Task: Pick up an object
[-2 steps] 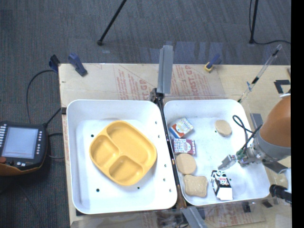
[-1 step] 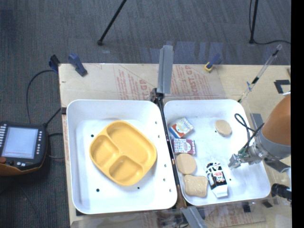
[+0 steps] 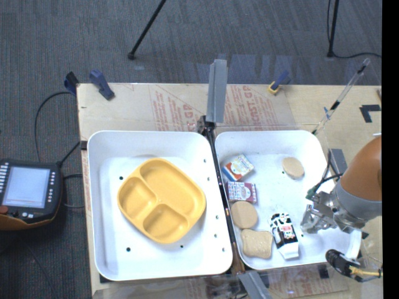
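Camera view looks down on the end effector (image 3: 313,220), a cluster of grey metal at the right rim of the right bin (image 3: 312,143); whether it is apart or together cannot be told. Behind it the arm's orange band (image 3: 369,170) curves away to the right.

Just left of it, in the near part of that bin, lies a small black-and-white carton (image 3: 285,234) with a cow print, boxy and tilted. Left of the carton sit a tan slice of bread (image 3: 256,243) with a rough, speckled face and, just beyond it, a smooth round tan disc (image 3: 244,214). Farther back lie a flat maroon packet (image 3: 242,192) and a red-and-white packet (image 3: 237,167). A second round disc (image 3: 293,167) rests apart near the far right.

The left bin (image 3: 103,167) holds a glossy yellow tray (image 3: 161,199) with three compartments. Both bins are shallow white plastic on a plywood desk (image 3: 143,104). Grey carpet (image 3: 75,30) lies beyond, and a handheld control pendant (image 3: 28,192) sits at the left.
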`<state>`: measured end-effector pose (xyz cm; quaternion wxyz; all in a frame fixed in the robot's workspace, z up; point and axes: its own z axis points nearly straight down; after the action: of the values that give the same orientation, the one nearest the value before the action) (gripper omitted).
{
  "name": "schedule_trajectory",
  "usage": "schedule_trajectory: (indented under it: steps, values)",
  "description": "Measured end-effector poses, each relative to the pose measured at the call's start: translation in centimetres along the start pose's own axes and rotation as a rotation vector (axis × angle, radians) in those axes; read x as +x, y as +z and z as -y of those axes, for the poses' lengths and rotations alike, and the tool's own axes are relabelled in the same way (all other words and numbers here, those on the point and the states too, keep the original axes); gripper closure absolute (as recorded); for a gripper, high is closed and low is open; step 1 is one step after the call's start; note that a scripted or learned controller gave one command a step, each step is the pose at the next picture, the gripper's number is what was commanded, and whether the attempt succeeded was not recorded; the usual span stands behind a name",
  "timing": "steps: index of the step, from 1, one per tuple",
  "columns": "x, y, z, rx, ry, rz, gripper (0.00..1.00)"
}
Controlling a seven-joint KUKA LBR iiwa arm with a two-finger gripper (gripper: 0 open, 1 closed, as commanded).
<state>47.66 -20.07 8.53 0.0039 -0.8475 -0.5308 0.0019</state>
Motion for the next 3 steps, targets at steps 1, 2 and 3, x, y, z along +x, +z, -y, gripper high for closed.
schedule_trajectory:
  steps: [1,2,3]
  values:
    - [1.6,-0.1,-3.9,-0.002,0.255,0.001,1.00]
    - [2.2,0.0,-0.3,0.000,0.591,0.000,1.00]
    - [-0.4,0.0,0.0,0.000,0.886,0.000,1.00]
